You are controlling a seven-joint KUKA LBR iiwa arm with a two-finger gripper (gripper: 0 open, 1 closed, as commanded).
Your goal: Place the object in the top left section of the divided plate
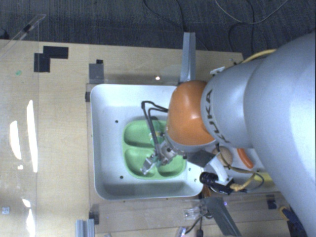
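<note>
I am reaching in from the right over the left white bin (103, 147), my gripper (149, 164) hanging above the lower part of the green divided plate (134, 132) lying in it. Whether it is gripping anything I cannot tell, and the object itself is too hidden to locate

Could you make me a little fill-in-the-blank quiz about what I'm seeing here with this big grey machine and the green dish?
1. The divided plastic plate is coloured ____.
2. The plate lies inside a shallow ____ bin.
3. The band above the wrist of the grey robot arm is coloured ____.
4. The metal two-finger gripper hangs over the ____.

Missing words: green; white; orange; plate
</note>
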